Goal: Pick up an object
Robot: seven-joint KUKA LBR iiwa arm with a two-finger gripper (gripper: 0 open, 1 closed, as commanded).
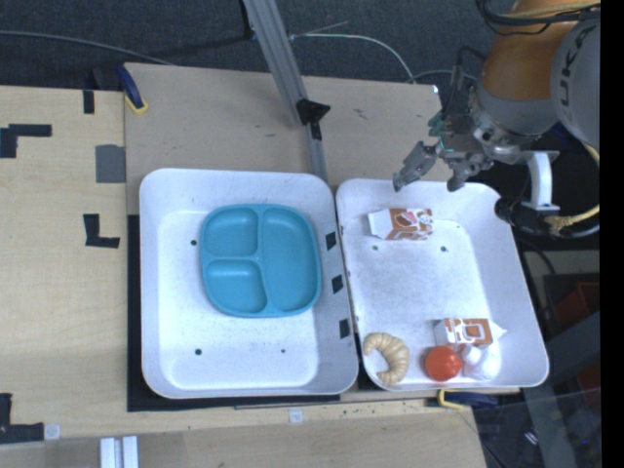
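Wooden bench (58, 261) on dark floor, two white bins (156, 291), gripper (431, 172) spread wide, holding nothing.

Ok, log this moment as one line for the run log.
gripper: open, above right bin's far edge, holding nothing | nearest: flat white-and-brown packet | blue divided plastic plate: left bin

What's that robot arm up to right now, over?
Gripper jaws open, holding nothing, above right bin's far edge. Nearest item: orange-and-white packet, just below it. Croissant, red ball, second packet at near end. Nothing blocking.
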